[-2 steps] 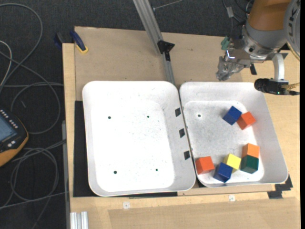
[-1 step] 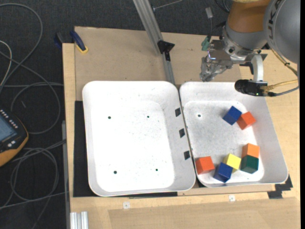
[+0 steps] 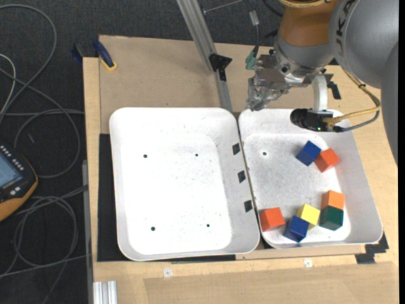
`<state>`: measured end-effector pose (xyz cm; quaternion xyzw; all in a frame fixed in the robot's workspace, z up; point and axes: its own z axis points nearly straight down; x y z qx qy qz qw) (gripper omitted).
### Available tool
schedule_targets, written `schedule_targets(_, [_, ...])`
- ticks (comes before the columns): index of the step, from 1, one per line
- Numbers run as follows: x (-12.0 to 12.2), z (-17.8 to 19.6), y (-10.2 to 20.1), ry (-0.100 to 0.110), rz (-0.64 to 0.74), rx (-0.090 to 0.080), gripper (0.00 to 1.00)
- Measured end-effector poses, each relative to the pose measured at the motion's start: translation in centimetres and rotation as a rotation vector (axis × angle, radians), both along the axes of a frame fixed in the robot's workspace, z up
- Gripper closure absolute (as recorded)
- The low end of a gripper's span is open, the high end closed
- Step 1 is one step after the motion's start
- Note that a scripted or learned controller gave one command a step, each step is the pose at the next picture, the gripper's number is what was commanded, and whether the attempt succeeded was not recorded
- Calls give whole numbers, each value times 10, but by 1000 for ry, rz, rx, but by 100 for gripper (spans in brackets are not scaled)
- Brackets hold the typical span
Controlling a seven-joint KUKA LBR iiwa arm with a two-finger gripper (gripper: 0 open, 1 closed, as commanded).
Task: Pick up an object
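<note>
While the arm hangs over the far edge of the bench, nothing of the task looks done: every block lies in the right bin, none is lifted, and the whole pick is left, from choosing a block to descending, closing and raising. The left bin sits beside it, their rims touching along the middle. The gripper hovers above the far left corner of the right bin, well apart from all the blocks; whether its jaws are open or closed I cannot tell, since the tip is small and dark against the rim, though nothing is seen held there. Two blocks lie in the far part of the bin, a blue block touching an orange block on its right. The rest cluster near the front rim: an orange-over-green pair at the right, a yellow block just beside it, a second blue block touching the yellow one, and another orange block to the left, slightly apart. As cubes, they have no long axis to speak of; most sit turned at a slant to the bin's walls, so my judgement is that the jaws would need to be squared to a pair of flat faces. The far blue block seems the closest candidate.
</note>
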<state>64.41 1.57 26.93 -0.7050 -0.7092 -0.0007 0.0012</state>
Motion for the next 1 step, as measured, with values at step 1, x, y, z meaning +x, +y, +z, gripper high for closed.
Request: schedule_targets(1, [-15, 1, 48, 1, 0, 0, 100])
